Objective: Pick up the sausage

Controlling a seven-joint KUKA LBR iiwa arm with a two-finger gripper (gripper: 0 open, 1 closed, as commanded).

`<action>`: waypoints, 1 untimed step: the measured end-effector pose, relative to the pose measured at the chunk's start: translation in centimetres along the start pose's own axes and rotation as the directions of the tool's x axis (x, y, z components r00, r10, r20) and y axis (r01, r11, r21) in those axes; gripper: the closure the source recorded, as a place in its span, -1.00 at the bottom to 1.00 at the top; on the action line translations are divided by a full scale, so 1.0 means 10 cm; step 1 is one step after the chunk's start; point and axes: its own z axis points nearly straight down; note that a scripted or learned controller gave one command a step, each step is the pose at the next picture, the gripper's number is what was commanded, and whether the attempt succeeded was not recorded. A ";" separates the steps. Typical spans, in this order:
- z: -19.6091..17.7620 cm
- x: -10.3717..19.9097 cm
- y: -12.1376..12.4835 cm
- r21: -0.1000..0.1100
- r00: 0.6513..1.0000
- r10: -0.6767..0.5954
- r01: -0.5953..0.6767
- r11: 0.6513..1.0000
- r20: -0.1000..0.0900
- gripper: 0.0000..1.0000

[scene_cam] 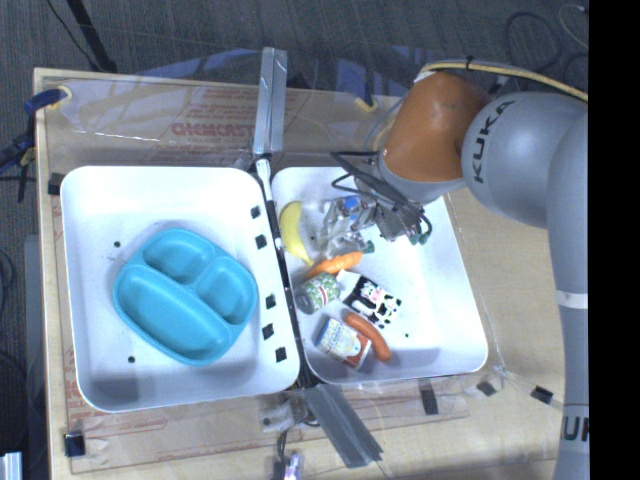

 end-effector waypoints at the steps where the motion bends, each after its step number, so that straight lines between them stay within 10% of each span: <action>1: -0.15 -0.40 0.46 -0.001 0.842 -0.539 0.539 0.842 -0.001 1.00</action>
